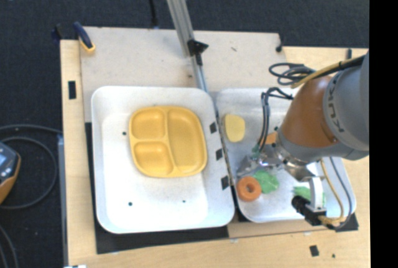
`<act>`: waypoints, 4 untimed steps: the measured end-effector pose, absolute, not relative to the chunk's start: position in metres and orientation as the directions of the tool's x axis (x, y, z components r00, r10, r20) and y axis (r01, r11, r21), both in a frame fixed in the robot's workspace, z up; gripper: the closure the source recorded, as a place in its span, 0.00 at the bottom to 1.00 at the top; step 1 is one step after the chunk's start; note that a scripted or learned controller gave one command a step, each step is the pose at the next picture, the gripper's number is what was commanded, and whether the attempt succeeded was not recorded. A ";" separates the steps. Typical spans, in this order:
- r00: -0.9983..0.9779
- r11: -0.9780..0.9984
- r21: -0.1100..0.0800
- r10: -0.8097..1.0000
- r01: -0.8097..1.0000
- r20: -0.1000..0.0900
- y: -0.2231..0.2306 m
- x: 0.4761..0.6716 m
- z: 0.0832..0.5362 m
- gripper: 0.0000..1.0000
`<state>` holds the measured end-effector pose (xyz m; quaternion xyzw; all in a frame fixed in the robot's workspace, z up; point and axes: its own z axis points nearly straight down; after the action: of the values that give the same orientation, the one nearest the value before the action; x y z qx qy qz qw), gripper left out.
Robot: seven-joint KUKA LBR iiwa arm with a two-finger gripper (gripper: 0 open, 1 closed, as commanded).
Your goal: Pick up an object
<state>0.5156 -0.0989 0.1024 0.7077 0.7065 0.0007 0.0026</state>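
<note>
Objects for picking lie loose in the right bin (239, 99), the one the arm (323, 117) reaches into, so they sit within its range. Nearest the bin's front edge, an orange ring (249, 189) lies flat, close to the wall shared with the left bin (106, 155). A green piece (268, 182) touches the ring on its right. Another green scrap (303, 191) lies further right, near the front right corner, beside a white and black part of the arm's tooling.

The gripper (258, 160) hangs low just behind the ring and green piece, near the bin's middle. It looks placed to come down on one of them. Its metal parts blur together, so I cannot tell how far it is open, and nothing can be seen held in it.

Further back, a pale yellow disc (235, 127) lies flat by the shared wall, apart from the gripper.

The left bin holds a yellow divided tray (168, 141), set squarely in its middle, well away from the arm.

Beyond both bins, a metal post (177, 5) rises from the bench's rear.
</note>
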 end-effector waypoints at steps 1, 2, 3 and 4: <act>0.008 -0.008 0.014 1.000 1.000 -0.005 -0.101 0.518 0.115 1.00; -0.003 0.003 0.007 1.000 1.000 -0.002 -0.100 0.521 0.179 1.00; -0.003 0.003 0.008 1.000 1.000 -0.002 -0.101 0.524 0.233 1.00; -0.008 0.008 0.004 1.000 1.000 0.001 -0.048 0.521 0.246 1.00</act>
<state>0.5211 -0.0476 0.2455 0.7042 0.7100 0.0019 0.0012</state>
